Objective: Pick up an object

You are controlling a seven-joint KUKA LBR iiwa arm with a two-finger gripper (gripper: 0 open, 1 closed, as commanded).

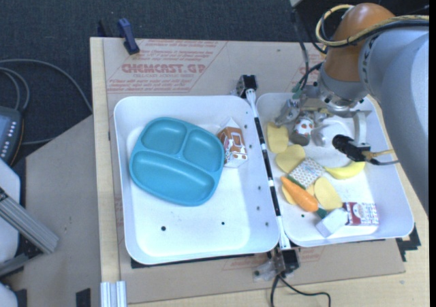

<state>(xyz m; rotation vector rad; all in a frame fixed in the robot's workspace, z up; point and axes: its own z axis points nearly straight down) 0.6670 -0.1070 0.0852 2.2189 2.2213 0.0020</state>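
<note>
While the tool (304,127) hangs low in the right bin (398,214), we cannot tell how its grip stands or whether it has hold of anything. Just below it we see yellow pieces (289,158), a banana (346,170) and a carrot (298,195); far left, a blue plate (176,160).

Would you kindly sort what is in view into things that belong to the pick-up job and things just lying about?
Job: tool; right bin with banana, carrot, small carton.
Lying about: left bin, blue divided plate, snack packet, blue clamp.
</note>
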